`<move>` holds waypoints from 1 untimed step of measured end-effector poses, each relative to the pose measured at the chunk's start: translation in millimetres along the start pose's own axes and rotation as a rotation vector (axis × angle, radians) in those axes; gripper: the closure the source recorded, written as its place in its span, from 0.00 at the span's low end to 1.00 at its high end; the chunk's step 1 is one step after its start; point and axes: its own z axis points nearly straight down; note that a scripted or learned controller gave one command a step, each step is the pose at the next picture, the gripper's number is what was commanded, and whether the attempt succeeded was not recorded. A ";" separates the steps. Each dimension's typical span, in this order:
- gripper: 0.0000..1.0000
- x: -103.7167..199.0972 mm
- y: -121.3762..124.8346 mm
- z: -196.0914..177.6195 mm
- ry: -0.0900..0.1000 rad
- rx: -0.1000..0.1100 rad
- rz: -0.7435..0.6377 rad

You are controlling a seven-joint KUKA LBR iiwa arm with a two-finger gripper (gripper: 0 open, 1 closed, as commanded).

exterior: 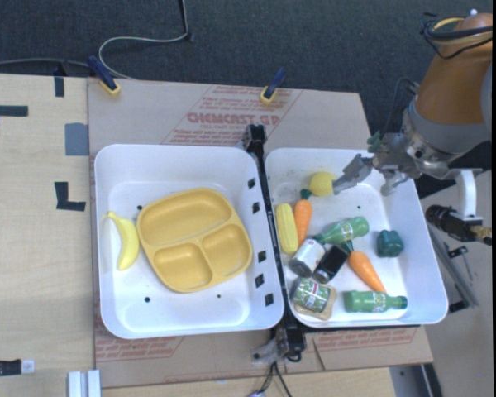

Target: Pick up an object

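- Overhead, the gripper (370, 174) hangs above the back of the right bin (420, 246), fingers spread apart with nothing between them.
- Just beside one fingertip, a yellow lemon (321, 183) lies in that bin.
- Nearby lie a corn cob (286, 227), two carrots (302, 217), two green bottles (345, 231), a tin can (307, 256) and a dark green pepper (388, 242).
- Left bin (116, 304): a yellow divided plate (194, 238), with a banana (126, 240) just beside it.
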 end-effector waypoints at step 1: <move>0.00 -14.8 75.4 80.1 -0.001 0.002 0.001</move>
